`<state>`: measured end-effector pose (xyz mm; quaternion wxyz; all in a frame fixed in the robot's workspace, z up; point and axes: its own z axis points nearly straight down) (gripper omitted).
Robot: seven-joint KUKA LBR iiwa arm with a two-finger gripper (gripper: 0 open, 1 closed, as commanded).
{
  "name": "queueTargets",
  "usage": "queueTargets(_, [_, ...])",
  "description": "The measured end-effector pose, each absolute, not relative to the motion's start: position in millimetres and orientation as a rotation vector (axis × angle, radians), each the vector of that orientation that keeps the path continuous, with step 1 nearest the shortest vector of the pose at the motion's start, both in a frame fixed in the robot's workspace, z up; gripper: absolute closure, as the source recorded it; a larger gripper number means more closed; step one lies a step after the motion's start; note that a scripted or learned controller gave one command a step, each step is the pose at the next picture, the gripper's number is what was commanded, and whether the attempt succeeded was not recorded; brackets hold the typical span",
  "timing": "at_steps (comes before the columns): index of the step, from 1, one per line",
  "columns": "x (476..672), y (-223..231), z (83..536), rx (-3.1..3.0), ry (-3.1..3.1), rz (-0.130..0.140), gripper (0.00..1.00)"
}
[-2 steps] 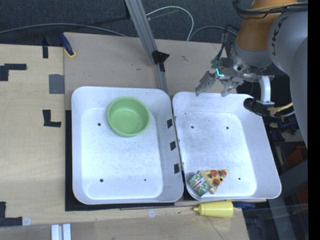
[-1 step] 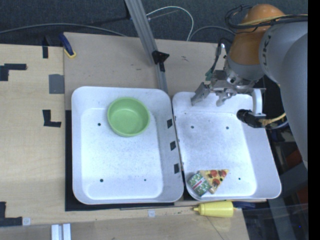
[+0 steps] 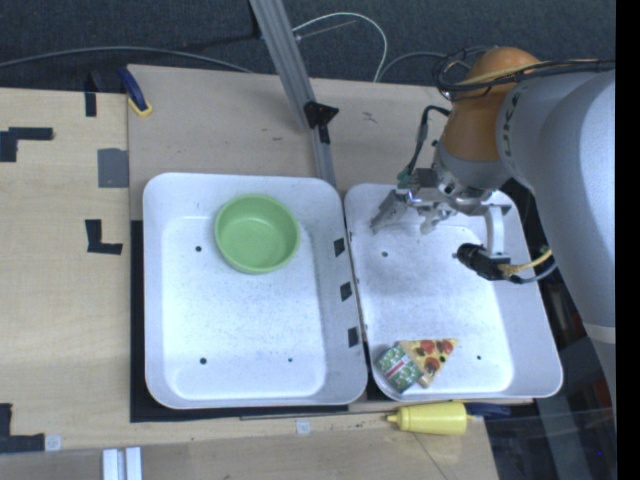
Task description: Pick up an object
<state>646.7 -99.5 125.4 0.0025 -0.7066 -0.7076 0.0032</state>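
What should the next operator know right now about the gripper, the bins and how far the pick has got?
Gripper: over the far end of the right bin, fingers spread open, nothing between them.
Things: green bowl sits in the left bin, far half. A small colourful packet lies in the right bin's near left corner. A yellow bottle lies on the bench just outside that bin's near edge.
Done: nothing picked up.
Left: choose an object, descend, close, lift.

My arm (image 3: 560, 128) is bulky pale grey with an orange band (image 3: 490, 103) above the wrist; thin black cables (image 3: 500, 63) loop over it, and the tool (image 3: 415, 208) is grey metal.
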Motion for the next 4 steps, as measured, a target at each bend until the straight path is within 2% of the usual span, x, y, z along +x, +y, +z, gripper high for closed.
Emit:
queueTargets(1, [646.4,-98.8,87.0,-2.219,-2.225,0.004,0.00])
queueTargets(2, [646.5,-98.0,98.4,-2.217,-2.225,0.003,1.00])
queueTargets(3, [646.1,-106.3,156.4,-2.223,-2.225,-0.004,1.00])
queueTargets(4, [655.2,-111.4,206.1,-2.222,-2.227,-0.004,1.00])
